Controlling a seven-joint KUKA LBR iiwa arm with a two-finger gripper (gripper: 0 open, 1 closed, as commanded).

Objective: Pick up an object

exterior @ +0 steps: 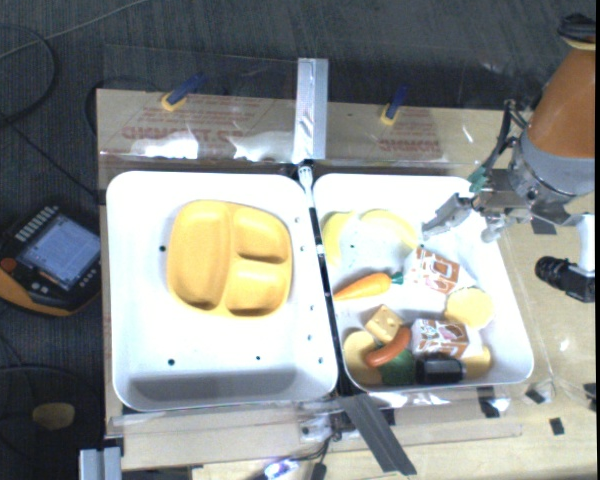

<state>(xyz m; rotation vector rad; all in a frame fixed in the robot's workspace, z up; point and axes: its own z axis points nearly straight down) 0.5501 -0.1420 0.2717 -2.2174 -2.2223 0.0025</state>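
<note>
Two shallow white plastic bins side by side. Left bin: one large yellow moulded tray, lying flat near the middle. Right bin: crowded with toy food, including an orange plastic carrot, a red-and-white printed carton, a pale yellow round piece, and a second small carton beside a black block.

Grey two-finger gripper over the right bin's upper right corner, above the clutter, nothing between the fingers. Fingers apart or together: cannot tell, too small and foreshortened.

Likely step: choosing and descending on a target. Best candidates, by judgement: carrot or upper carton, each with some bare floor alongside. Advisable to centre over the chosen piece, align across its narrow width, descend straight, avoid the bin wall. Lower pile tightly packed; higher risk of nudging neighbours or a glancing close.
</note>
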